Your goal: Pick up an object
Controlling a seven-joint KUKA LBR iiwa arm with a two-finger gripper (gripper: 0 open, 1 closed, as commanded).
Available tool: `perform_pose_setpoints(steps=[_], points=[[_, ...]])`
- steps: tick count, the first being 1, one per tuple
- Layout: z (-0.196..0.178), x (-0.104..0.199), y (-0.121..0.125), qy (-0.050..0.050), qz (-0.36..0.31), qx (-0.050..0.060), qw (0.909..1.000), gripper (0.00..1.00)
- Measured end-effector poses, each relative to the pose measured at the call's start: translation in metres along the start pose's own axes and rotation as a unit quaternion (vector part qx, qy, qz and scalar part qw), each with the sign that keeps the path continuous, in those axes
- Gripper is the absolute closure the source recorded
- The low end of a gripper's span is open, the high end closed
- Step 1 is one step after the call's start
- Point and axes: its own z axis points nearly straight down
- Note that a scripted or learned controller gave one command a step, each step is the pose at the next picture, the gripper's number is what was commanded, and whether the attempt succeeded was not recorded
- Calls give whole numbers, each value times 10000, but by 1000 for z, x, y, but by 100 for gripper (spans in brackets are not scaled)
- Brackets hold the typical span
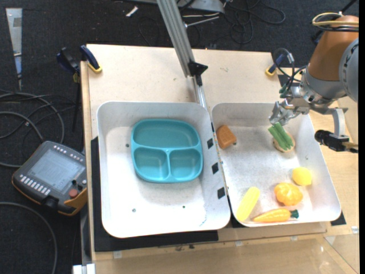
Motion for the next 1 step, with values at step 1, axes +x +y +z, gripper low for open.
perform_pose_setpoints(steps=[1], points=[[-45, 5, 1, 1, -3, 1, 10000, 100]])
